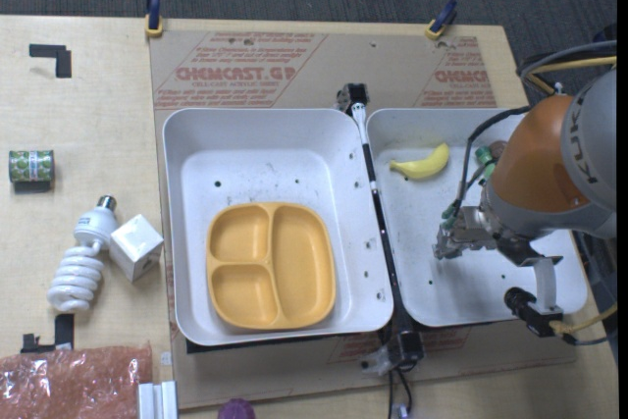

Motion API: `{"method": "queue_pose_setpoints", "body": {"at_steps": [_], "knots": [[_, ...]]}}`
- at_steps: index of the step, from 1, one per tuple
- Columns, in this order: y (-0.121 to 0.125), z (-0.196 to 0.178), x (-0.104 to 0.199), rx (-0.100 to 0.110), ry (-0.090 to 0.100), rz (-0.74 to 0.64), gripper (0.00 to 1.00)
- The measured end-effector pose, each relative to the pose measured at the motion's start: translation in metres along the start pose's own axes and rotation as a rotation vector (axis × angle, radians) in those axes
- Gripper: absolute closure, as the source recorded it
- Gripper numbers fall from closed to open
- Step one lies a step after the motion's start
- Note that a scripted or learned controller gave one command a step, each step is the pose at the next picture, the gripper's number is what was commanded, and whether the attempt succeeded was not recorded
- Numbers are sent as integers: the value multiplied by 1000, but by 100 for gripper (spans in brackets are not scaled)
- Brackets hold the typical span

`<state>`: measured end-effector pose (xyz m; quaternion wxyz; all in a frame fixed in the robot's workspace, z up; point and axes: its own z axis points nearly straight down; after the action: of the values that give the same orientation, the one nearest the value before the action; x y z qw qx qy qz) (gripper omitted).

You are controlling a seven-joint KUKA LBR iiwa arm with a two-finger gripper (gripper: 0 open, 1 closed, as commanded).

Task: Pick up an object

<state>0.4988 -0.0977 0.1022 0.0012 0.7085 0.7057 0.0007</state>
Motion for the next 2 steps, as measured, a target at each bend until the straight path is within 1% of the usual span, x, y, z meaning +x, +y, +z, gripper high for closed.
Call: {"method": "queue_pose_setpoints", "body": {"at_steps": [1, 2], "knots": [[57, 10, -3, 2, 0, -5, 100], [57, 10, -3, 2, 0, -5, 0]]}}
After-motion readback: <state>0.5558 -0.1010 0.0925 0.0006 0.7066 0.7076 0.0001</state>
